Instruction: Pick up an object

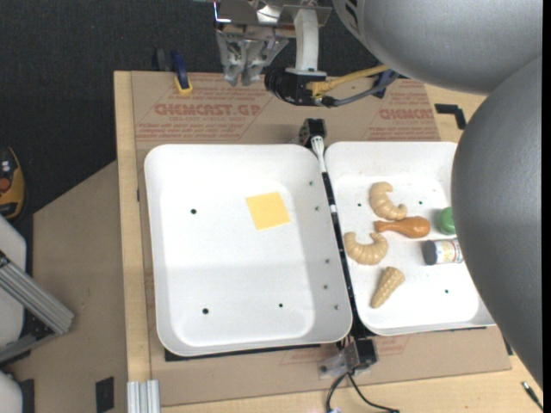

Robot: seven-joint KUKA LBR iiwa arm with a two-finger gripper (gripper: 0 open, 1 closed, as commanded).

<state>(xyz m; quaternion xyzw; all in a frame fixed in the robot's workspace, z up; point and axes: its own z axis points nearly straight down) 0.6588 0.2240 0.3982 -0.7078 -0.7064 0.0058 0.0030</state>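
A: Report the arm and gripper position

B: The grey KUKA arm (482,101) fills the upper right and right side of the view. Its metal two-finger gripper (242,67) hangs at the far edge, above the brown board (129,231), beyond the left bin. Fingers (232,65) point down with only a narrow gap; nothing is between them

A: Report the bins

B: Two shallow white plastic bins sit side by side on the board. The left bin (172,299) contains one item: a flat yellow square slice (268,210), lying in the far-right part of the bin floor. The right bin (430,317) is partly covered by the arm

A: List the right bin contents

B: A curved tan croissant-shaped piece (386,200) lies far; a second tan croissant-shaped piece (368,248) lies near-left of it. Between them, an orange-brown drumstick-shaped piece (403,226) lies lengthwise left to right. A tan ridged cone (386,286) lies nearest. A small white bottle with a yellow band (441,252) lies on its side at the right, with a green round object (446,220) just beyond it, partly hidden by the arm

A: Contact status?

B: The gripper is well apart from all items
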